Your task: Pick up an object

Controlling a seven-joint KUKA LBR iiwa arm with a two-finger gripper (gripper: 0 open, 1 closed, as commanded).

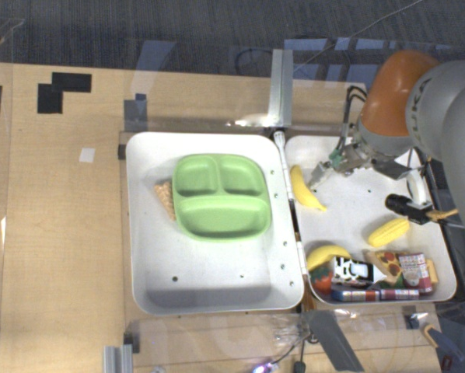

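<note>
The gripper (pixel 323 171) is hanging over the right bin (pixel 349 212) just beside the banana (pixel 304 189), which is lying against the bin's left wall, its opening too small to judge and nothing visibly grasped, so pickup is remaining undone.

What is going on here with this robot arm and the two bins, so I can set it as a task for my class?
A grey arm with an orange band reaches in from the right over the right bin. Its end effector hovers close to a banana by the bin's left wall. Nothing shows between its fingers, so no pick has happened yet. More toy food lies along the bin's near edge, including a corn cob. The left bin holds a green divided tray.
</note>
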